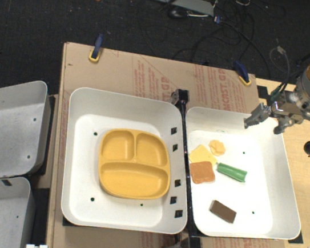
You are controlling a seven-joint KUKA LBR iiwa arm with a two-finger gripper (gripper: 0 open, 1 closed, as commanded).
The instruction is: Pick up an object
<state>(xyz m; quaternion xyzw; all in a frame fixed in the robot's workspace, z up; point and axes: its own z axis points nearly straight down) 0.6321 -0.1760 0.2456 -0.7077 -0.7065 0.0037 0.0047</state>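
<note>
While its two fingers stood apart with nothing between them, the gripper (269, 119) hung over the far right corner of the right bin (284, 186). Well below it in that bin lay a small yellow disc (217, 147), a yellow wedge (202, 154) touching a brown toast-like slab (202, 172), a green stick (231, 172) and a dark brown block (223, 211). The left bin (78, 155) held a yellow divided plate (135, 164).

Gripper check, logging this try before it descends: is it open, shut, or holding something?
Gripper: open, holding nothing, above the right bin's far edge.
</note>
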